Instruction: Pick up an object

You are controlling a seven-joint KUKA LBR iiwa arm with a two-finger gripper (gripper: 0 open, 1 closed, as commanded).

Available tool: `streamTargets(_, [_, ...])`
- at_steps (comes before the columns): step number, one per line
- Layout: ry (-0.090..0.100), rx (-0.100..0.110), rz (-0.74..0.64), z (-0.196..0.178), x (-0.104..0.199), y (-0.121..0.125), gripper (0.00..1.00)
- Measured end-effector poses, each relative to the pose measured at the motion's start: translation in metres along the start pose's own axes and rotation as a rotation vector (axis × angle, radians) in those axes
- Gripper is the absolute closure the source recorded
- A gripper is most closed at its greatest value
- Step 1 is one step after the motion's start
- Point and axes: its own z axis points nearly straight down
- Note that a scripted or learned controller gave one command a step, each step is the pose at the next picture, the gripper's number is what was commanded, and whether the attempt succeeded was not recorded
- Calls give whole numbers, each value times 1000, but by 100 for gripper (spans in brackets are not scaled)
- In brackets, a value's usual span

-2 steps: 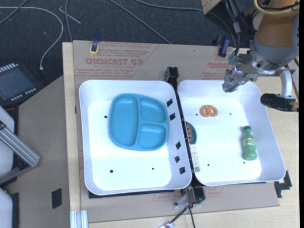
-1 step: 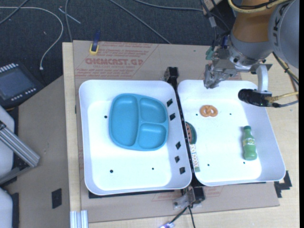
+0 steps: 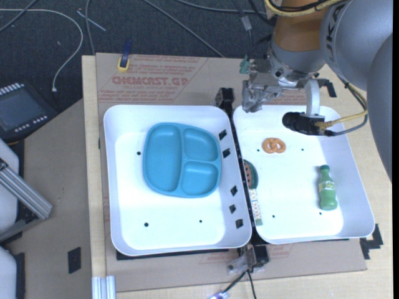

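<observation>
Hovering our gripper [image 3: 254, 98] over the right bin [image 3: 299, 185], can't tell its state; we risk closing on nothing, pretzel [image 3: 273, 146] and bottle [image 3: 326, 189] sit apart.

Robotics lab: loose cables [image 3: 75, 17], cardboard-topped bench [image 3: 162, 73], bins [image 3: 118, 167].

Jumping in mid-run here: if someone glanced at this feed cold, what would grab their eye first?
Probably the blue divided plate, lying in the middle of the left bin. Next, the grey and orange arm coming in at the upper right, its gripper over the far edge of the right bin, which holds a pretzel and a green bottle.
</observation>
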Motion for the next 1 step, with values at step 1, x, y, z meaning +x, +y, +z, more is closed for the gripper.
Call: streamTargets(1, [1,3,0,4,55,-3,100])
